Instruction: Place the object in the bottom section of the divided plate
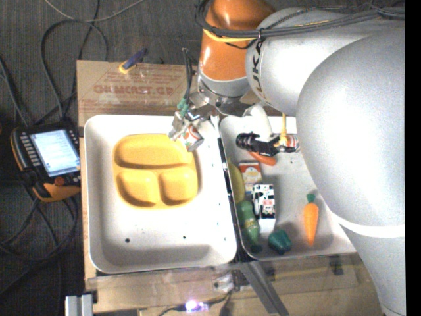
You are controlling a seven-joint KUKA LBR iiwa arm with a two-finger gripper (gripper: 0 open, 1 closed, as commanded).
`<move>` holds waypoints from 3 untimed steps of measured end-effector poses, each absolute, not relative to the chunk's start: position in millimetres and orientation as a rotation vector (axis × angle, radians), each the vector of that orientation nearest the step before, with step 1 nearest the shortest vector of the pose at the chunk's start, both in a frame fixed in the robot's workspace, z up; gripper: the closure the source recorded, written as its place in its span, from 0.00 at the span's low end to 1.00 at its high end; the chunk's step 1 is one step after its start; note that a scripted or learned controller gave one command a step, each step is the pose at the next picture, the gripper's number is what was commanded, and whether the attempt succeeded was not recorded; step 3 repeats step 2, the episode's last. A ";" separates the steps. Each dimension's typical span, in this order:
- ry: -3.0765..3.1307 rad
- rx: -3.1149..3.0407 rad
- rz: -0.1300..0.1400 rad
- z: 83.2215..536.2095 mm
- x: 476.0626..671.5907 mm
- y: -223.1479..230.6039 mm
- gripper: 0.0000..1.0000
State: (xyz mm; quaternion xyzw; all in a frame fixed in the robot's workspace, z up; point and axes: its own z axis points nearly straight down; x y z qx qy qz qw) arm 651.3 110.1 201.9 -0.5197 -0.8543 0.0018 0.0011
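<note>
camera view: gripper (186, 129) clamps a small object (191, 137), long axis unclear, above yellow plate (155, 170).

Black vertical letters on the grey arm housing (253, 68), just right of the orange band, partly cut off, look like "KUKA" but only part reads. Faded reddish print on the brown cardboard sheet (135, 89) at 12 o'clock of the left bin, mirrored or upside down, illegible. The small cartons (250, 174) in the right bin and the lit pendant screen (54, 149) at 9 o'clock carry graphics too small to read.
</note>
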 end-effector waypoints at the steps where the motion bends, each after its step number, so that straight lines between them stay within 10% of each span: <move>1: -2.682 -1.632 0.006 202.2 651.4 109.9 0.00; 3: -2.726 -1.558 0.009 181.1 632.2 101.0 0.00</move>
